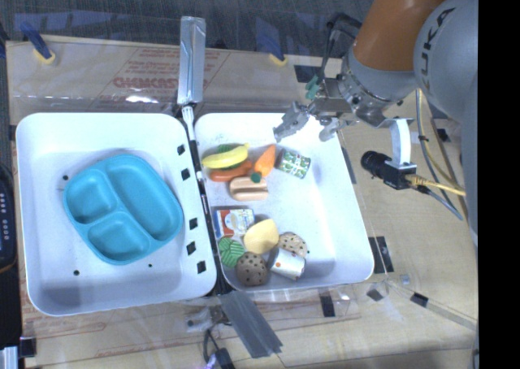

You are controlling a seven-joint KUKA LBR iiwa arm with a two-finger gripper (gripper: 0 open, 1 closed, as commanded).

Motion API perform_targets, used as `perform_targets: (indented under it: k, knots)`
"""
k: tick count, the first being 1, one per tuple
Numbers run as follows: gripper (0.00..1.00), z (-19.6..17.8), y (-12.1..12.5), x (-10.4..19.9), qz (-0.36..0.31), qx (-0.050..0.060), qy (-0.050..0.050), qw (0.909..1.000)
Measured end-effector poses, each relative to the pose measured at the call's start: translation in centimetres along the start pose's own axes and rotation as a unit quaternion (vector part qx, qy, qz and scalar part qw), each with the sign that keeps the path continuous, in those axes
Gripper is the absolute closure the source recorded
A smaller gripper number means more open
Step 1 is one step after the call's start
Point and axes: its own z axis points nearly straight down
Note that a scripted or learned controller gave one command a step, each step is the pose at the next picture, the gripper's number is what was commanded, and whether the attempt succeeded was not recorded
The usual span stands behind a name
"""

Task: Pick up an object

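Toys are lying clustered in the right bin (345, 221): a banana (225, 156), a carrot (263, 162), a hot dog (249, 188), a small green packet (293, 164) and a yellow lemon (261, 236). Gripper (309, 123) is hovering over that bin's far edge, jaws spread with nothing between them, just above the packet. Left bin (49, 278) is holding a blue divided tray (122, 208).
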Motion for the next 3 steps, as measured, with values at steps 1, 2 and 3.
perform_targets:
  k: [1, 2, 3]
  knots:
    - [0.00, 16.7, 4.8, 1.7, -0.024, -0.006, -0.001, 0.9997]
    - [0.00, 18.5, 5.6, 1.6, -0.007, -0.010, 0.002, 0.9999]
    - [0.00, 19.9, 4.2, 2.6, -0.103, 0.001, 0.001, 0.9947]
